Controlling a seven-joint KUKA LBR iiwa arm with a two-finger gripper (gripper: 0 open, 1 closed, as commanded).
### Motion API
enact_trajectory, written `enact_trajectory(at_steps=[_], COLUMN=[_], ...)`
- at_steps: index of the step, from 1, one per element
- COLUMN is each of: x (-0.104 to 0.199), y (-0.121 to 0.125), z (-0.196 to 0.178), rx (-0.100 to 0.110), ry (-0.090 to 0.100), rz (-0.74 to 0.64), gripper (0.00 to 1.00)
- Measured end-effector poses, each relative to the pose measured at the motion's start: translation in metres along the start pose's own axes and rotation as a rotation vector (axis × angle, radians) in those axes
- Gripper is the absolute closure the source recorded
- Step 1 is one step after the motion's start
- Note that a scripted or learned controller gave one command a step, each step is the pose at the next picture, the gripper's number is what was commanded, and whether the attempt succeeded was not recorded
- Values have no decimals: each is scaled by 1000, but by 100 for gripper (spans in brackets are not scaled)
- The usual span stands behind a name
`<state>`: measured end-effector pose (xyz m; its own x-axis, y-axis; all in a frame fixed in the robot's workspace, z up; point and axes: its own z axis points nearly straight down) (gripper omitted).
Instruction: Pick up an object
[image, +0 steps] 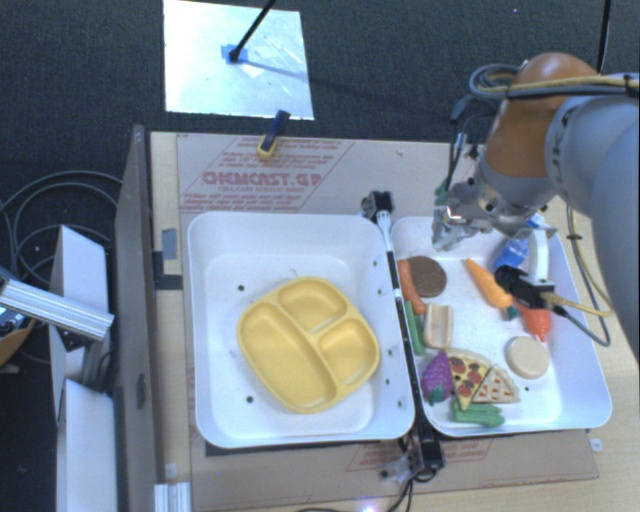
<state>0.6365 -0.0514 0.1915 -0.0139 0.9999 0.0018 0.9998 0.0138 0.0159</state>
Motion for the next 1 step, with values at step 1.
enact_trajectory(at_steps=[1], x=[-98], y=[-11], z=[40], rx=[16], ry=[-3], rz=[20], gripper=[100])
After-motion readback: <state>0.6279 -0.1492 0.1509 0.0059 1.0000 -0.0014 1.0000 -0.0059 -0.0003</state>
